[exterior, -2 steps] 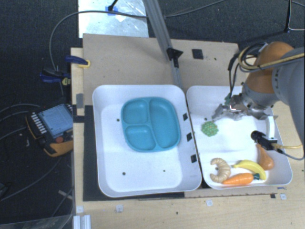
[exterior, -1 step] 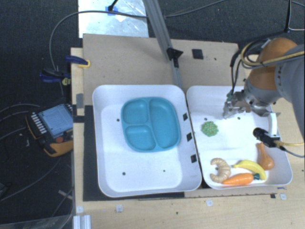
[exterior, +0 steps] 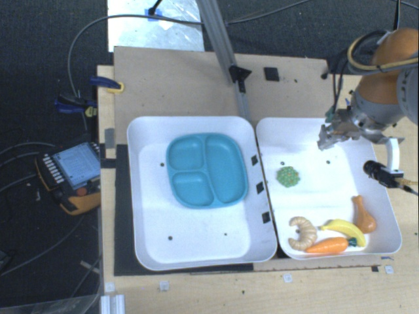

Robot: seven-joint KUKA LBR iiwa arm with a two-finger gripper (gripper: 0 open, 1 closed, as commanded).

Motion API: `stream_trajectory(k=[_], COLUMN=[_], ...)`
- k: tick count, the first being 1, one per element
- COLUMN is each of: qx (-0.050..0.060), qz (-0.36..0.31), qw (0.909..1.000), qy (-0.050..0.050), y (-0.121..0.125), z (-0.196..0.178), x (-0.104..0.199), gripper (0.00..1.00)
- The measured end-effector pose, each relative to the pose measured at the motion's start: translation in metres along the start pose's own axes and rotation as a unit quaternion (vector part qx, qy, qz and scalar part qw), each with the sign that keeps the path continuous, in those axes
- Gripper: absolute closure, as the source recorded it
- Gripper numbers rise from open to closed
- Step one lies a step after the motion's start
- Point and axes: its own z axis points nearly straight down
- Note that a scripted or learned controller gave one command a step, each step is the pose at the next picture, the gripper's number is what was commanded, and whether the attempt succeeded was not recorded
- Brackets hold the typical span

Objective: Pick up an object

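The right bin [exterior: 308, 133] holds a green broccoli piece [exterior: 287, 176] near its middle. Along its front edge lie a tan croissant [exterior: 302, 231], an orange carrot [exterior: 326, 245], a yellow banana [exterior: 342, 228] and a brown drumstick [exterior: 363, 215]. My gripper [exterior: 329, 138] hangs over the far right part of this bin, above and to the right of the broccoli, well apart from every item. Nothing shows between its fingers.
The left bin [exterior: 147, 227] bears a blue divided plate [exterior: 207, 169]. A slanted metal pole [exterior: 218, 28] crosses behind the bins. Clamps [exterior: 91, 93] and a handheld device [exterior: 71, 175] lie off the bench at the left.
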Motion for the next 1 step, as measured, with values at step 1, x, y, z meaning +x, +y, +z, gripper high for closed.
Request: stream_trajectory(k=[1], qx=[0.0], qz=[0.001], qw=[1.0], qy=[0.0], y=[-0.0018], z=[-0.0619], x=[-0.0071], gripper=[1.0])
